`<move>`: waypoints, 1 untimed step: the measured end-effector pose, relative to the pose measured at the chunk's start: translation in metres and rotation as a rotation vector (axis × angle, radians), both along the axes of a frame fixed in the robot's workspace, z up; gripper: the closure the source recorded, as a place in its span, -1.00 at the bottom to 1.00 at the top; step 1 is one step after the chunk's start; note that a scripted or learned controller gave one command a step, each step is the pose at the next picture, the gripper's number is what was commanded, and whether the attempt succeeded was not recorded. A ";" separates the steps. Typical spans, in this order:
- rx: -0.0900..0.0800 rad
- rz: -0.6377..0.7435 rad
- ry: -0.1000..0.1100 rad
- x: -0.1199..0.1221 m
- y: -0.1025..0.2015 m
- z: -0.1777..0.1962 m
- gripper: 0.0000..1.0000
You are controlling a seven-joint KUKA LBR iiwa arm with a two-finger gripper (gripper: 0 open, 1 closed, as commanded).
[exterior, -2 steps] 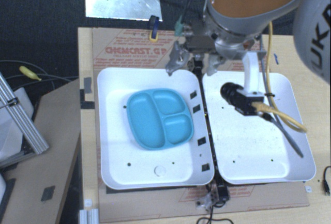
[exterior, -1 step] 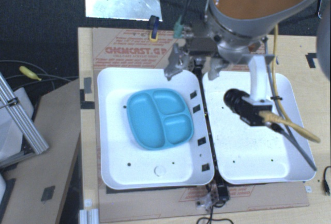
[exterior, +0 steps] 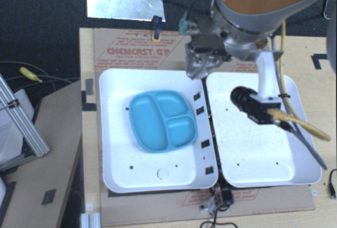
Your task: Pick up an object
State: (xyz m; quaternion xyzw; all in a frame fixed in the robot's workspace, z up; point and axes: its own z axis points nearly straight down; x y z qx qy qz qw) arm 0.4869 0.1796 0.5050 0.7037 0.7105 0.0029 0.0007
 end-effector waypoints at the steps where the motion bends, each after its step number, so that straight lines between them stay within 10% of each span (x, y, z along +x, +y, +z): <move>1: 0.001 0.006 -0.002 0.000 0.000 0.011 1.00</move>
